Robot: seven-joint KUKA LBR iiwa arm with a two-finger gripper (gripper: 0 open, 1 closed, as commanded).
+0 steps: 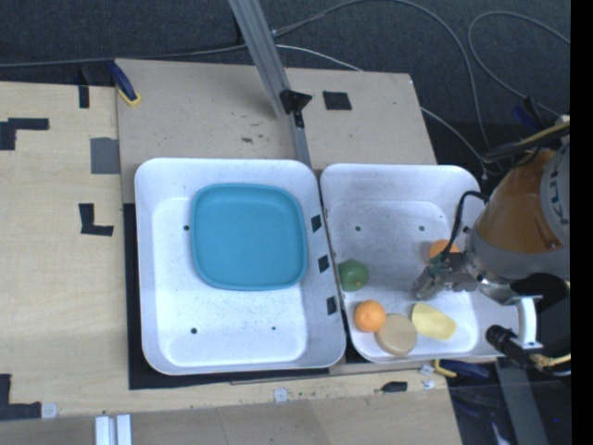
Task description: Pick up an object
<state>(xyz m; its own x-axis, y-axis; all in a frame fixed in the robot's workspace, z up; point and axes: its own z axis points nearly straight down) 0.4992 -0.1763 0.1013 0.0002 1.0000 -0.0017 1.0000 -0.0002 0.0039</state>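
- Arm enters from the right; gripper (434,281) sits low in the right bin (389,182), toward its right side.
- Finger state: cannot tell. Tips are small and dark against the bin floor, and nothing can be seen between them.
- Candidate objects, all in the right bin's near half: green ball (353,273) at left, orange ball (370,316) near-left, tan round piece (398,334) touching or just beside the yellow piece (433,322) at near-right. A further orange item (440,248) lies just beyond the gripper, partly hidden by the arm.
- Left bin (157,248) holds a blue plate (248,235); not relevant to this try.
- Judgement: step in hand is the approach and descent onto a target. Nearest are the yellow piece just near-side of the gripper and the half-hidden orange item.
- To do it well: centre over one object alone. Yellow and tan crowd each other, so straddle the yellow along its narrow axis, clear of the tan piece.
- Round balls will likely roll if nudged; descend straight, close only once low.
- Risk: near wall of the bin may block a finger.
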